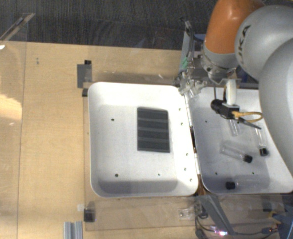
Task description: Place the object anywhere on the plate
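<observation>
Camera view: arm (278, 59) comes in from the right, with the orange band over the far edge of the right bin (211, 153). The hand (233, 122) hangs over the far half of that bin, and I can't tell whether it's spread or pressed together. Nothing is visibly gripped.

The loose things are all in the right bin:
- clear tube (237, 154) with a black cap, lying flat near the middle, on the near side of the hand
- second clear tube (262, 146) with a black end, just right of the first and apart from it
- small black piece (230, 185) by the near wall

The plate (153, 129), dark grey and ribbed, lies flat in the middle of the left bin (106, 133), well apart from the hand. The two bins stand side by side on the wooden bench (42, 143).
</observation>
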`<state>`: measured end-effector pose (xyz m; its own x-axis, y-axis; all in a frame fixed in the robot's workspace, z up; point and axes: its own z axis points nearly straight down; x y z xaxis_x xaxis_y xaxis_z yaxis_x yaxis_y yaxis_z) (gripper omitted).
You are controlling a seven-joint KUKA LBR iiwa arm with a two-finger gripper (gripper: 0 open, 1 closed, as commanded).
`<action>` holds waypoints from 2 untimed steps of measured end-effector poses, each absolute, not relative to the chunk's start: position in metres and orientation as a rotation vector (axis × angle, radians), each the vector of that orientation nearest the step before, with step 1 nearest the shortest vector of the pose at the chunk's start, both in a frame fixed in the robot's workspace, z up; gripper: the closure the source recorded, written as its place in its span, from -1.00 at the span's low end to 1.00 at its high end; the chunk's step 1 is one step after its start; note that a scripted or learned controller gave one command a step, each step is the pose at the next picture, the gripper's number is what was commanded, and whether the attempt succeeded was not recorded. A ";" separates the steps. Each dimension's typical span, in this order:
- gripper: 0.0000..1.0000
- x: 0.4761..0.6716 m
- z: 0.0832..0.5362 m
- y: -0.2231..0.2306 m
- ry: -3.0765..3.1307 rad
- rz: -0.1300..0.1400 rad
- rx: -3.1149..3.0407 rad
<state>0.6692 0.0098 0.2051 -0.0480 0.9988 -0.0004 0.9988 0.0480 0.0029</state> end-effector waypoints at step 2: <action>1.00 0.668 0.112 0.184 2.862 0.005 1.295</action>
<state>0.6684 0.1844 0.1123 -0.6601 0.7511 0.0005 0.7511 0.6601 0.0030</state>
